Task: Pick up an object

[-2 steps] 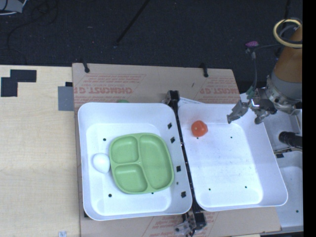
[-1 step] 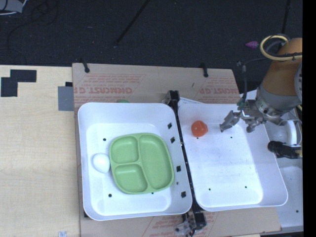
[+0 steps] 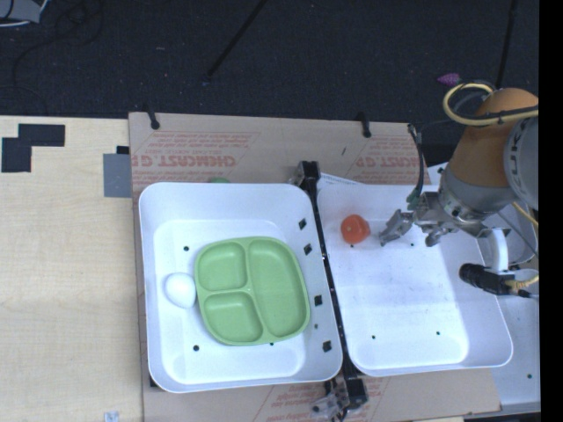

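Note:
A small orange-red ball rests on the floor of the right bin, near its far left corner. My gripper hangs over the far side of the same bin, a short way right of the ball, with its two fingers spread apart and nothing between them. In the left bin lie a green three-compartment plate and a white egg-shaped object touching the plate's left edge.
A black divider rail runs between the two bins. The grey arm with its orange band comes in from the right over the right bin's far corner. Cardboard lies under both bins.

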Action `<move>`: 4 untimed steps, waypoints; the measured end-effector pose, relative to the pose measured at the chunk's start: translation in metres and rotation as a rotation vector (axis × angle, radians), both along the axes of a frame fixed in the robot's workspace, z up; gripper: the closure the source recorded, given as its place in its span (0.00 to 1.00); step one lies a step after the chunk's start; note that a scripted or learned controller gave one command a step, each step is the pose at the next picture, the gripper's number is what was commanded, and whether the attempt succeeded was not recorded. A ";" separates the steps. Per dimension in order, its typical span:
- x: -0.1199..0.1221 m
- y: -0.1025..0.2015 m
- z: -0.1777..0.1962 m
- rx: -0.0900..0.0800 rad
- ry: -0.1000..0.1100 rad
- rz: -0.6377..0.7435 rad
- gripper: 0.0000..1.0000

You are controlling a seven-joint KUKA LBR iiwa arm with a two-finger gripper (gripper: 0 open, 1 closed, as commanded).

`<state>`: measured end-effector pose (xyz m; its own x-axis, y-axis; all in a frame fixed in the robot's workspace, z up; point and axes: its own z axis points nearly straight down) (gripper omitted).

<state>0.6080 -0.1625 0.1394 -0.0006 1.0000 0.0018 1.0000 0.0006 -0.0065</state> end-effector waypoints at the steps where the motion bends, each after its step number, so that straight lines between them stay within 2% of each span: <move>1: -0.001 0.002 -0.054 0.000 0.001 -0.001 0.00; 2: 0.000 0.001 -0.041 -0.001 -0.002 -0.003 1.00; 3: 0.000 -0.008 0.020 -0.003 -0.010 -0.006 1.00; 4: 0.002 0.001 0.070 -0.002 -0.010 0.001 1.00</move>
